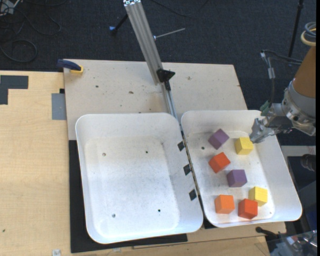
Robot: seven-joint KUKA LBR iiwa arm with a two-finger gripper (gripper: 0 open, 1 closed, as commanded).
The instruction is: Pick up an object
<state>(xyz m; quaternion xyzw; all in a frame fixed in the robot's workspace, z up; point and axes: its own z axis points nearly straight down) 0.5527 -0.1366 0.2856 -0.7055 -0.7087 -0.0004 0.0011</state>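
The red cube (247, 208) sits at the right bin's (288, 196) six o'clock, while the gripper (257, 130), finger state unclear, hovers beside the yellow cube (244, 145) and might nudge it away.

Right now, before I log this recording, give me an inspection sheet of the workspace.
Surface: bench bearing left bin and right bin, side by side.
Job's things: in the right bin, two purple cubes, two yellow cubes, three orange-red cubes.
Clutter: blue-and-yellow clamp at the bench's far left corner.
Grippers: gripper above the upper yellow cube.
Cables: loose cables on the dark floor.
Surroundings: slanted aluminium rail; wooden board.
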